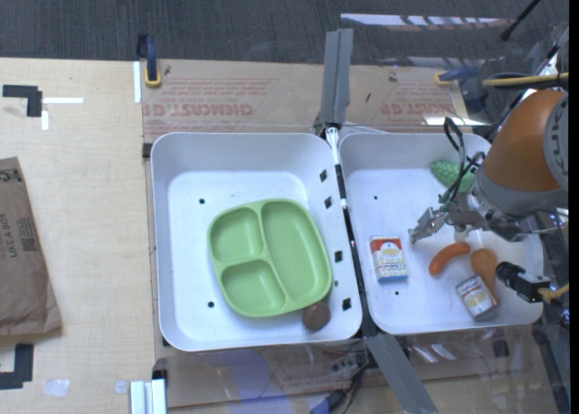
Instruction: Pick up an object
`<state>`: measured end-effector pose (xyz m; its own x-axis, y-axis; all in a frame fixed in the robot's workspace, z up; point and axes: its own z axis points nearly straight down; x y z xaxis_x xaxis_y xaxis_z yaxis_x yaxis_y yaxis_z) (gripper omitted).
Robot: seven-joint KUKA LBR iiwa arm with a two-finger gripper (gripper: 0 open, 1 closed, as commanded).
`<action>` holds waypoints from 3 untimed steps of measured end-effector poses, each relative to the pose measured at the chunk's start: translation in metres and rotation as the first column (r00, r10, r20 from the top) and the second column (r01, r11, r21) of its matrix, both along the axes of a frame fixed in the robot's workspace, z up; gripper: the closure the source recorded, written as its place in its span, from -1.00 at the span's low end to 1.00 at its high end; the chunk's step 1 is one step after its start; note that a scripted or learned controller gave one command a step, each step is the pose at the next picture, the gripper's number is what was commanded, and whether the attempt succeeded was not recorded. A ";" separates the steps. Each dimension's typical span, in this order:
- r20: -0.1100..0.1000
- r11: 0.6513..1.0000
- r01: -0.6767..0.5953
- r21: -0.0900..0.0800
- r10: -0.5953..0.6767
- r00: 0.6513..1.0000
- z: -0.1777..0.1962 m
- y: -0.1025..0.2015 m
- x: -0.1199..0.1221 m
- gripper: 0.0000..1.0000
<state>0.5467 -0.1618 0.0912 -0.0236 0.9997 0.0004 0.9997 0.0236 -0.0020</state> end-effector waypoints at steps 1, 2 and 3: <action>0.001 0.997 -0.074 0.000 0.074 0.997 0.000 -0.014 -0.048 -1.00; 0.002 0.998 -0.069 0.000 0.069 0.998 0.009 -0.015 -0.047 1.00; 0.002 0.998 -0.070 0.000 0.070 0.998 0.009 -0.015 -0.047 -1.00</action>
